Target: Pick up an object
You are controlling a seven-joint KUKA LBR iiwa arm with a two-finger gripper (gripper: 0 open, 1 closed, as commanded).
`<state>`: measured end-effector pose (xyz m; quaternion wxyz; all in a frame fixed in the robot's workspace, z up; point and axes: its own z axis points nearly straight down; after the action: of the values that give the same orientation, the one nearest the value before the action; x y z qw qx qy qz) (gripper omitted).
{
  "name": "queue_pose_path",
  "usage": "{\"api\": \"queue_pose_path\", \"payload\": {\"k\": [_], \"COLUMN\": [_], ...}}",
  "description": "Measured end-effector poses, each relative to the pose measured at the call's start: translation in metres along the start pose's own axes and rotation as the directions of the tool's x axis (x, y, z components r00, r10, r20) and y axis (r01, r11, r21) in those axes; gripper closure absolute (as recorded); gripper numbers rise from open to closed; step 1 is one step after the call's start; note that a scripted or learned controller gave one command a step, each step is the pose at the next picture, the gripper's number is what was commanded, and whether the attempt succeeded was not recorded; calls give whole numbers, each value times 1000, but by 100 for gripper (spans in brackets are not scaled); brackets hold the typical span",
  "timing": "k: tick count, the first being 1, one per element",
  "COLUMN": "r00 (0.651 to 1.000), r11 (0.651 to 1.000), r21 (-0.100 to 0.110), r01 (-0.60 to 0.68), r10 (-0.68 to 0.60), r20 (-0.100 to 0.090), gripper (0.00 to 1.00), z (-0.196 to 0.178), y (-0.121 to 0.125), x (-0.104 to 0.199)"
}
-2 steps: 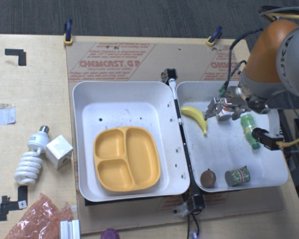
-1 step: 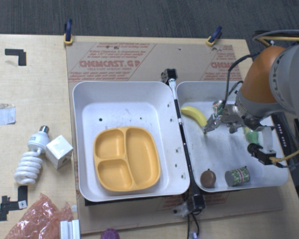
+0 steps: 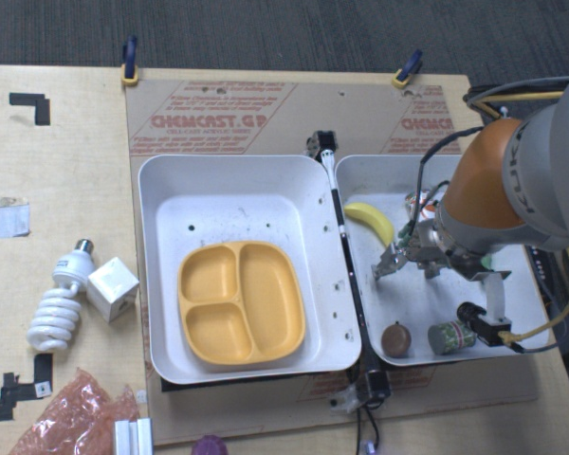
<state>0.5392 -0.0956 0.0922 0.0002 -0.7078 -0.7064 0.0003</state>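
The right bin point(image 3: 512, 344) holds a yellow banana point(image 3: 371, 222) at its far left, a small brown round object point(image 3: 395, 339) near its front wall, and a green can point(image 3: 452, 336) lying on its side beside that. A colourful item point(image 3: 418, 202) peeks out from under the arm at the back. My gripper point(image 3: 408, 265) hangs over the middle of this bin, just to the front right of the banana. It is open, with nothing between its fingers point(image 3: 387, 264).
The left bin point(image 3: 161, 197) holds a yellow divided plate point(image 3: 241, 301). On the bench to the left lie a spiral light bulb point(image 3: 61, 297), a white cube point(image 3: 113, 288) and a red mesh bag point(image 3: 71, 415). Black cables point(image 3: 512, 335) run over the right bin's front right corner.
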Motion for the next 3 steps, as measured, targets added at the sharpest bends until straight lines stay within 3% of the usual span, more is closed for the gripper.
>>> {"api": "queue_pose_path", "payload": {"k": [1,2,3], "r00": [1000,1000,1000], "r11": [1000,1000,1000], "r21": [-2,-2,-3], "r01": [0,-1,0], "r10": [0,1,0], "r20": [1,1,1], "gripper": [100,0,100], "z": [-10,-10,-20], "y": [1,1,2], "x": [-1,-1,-1]}}
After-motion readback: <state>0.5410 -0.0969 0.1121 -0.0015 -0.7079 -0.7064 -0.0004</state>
